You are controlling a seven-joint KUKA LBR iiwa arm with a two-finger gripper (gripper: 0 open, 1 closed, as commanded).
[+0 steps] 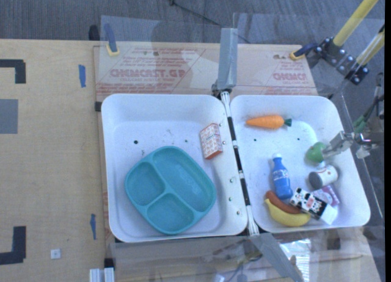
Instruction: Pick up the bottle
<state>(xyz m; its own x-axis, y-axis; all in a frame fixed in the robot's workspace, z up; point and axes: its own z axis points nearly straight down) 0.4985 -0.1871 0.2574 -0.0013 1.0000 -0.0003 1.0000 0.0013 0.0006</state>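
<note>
Camera view: blue, white-capped bottle (281, 177)

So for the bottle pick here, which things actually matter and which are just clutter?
Belongs to the job:
- blue bottle, right bin
- gripper, at that bin's right side over a green object

Lying about:
- carrot
- banana
- small can
- black-and-white carton
- teal divided plate and small box, left bin
</note>
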